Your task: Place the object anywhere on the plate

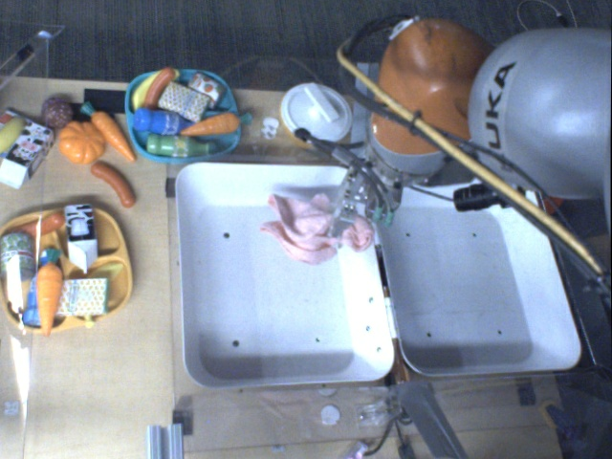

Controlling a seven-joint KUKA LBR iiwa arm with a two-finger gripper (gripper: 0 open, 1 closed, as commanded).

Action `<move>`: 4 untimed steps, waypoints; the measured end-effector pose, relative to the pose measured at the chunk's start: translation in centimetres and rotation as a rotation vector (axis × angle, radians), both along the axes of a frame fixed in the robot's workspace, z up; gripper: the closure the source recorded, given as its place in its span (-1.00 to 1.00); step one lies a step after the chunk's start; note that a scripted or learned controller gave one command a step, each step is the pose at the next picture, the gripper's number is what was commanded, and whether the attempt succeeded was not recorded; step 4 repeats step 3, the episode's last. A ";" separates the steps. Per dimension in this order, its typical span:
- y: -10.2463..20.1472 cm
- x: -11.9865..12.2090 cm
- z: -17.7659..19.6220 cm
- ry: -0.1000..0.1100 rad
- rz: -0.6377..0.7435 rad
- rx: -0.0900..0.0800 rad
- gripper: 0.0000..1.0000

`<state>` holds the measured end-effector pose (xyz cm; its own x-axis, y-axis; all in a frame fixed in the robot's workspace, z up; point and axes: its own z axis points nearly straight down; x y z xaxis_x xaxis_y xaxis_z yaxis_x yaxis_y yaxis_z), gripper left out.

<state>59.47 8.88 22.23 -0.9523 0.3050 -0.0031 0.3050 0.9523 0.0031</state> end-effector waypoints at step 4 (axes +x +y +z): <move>8.6 -5.0 0.2 -0.001 0.313 0.000 -1.00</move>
